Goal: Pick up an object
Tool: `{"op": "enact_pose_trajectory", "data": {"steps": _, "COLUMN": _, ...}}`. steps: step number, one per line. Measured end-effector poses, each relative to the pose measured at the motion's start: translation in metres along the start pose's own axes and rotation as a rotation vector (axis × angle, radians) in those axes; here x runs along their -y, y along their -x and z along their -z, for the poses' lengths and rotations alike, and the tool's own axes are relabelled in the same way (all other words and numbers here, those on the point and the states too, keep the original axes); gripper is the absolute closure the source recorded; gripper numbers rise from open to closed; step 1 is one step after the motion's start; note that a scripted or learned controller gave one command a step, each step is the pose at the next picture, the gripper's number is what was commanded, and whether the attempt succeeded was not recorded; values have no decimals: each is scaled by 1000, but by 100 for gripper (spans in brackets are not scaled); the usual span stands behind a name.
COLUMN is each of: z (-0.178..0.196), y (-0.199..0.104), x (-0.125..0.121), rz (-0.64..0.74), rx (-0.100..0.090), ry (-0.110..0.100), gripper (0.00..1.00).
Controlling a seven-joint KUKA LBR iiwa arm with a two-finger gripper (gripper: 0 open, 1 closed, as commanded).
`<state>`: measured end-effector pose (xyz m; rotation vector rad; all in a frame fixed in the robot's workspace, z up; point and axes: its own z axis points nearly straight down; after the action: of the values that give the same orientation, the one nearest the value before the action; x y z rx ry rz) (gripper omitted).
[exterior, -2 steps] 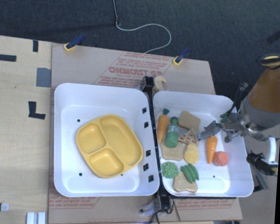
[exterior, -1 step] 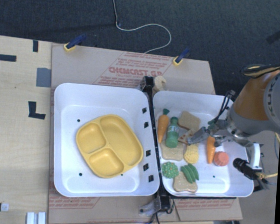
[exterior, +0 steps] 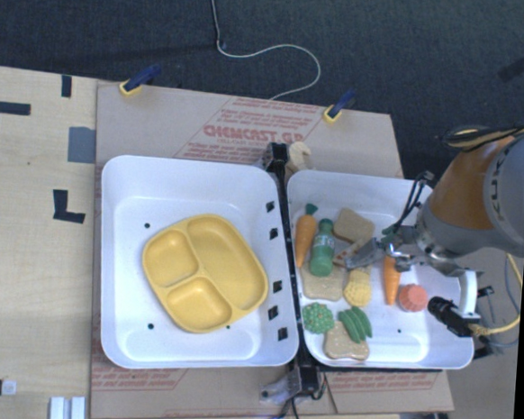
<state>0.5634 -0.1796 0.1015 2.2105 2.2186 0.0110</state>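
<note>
The right bin (exterior: 414, 347) holds several toy foods. Among them are a carrot (exterior: 304, 237), a green bottle (exterior: 322, 247), a brown bread piece (exterior: 353, 226) and a yellow corn cob (exterior: 357, 288). A second carrot (exterior: 390, 279) and a red-orange round fruit (exterior: 411, 298) lie further right, with broccoli (exterior: 318, 318), a green pod (exterior: 356, 324) and a toast slice (exterior: 346, 346) near the front. My gripper (exterior: 370, 251) hangs low over the bin's middle, between the brown bread and the corn, just left of the second carrot. Nothing is visibly held in it.
The left bin (exterior: 128, 193) holds a yellow divided plate (exterior: 205, 272). A black divider with clips (exterior: 282, 242) runs between the bins. The arm's grey and orange body (exterior: 465, 207) covers the right bin's far right corner. Cardboard lies under both bins.
</note>
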Motion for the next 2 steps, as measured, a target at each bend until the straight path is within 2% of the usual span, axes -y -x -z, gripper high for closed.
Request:
{"op": "enact_pose_trajectory", "data": {"steps": 1, "z": 9, "y": 0, "x": -1, "rz": 1, "rx": 2, "ry": 4, "gripper": 100}}
{"op": "enact_pose_trajectory", "data": {"steps": 2, "z": 55, "y": 0, "x": -11, "rz": -2, "rx": -1, "ry": -9, "gripper": 100}}
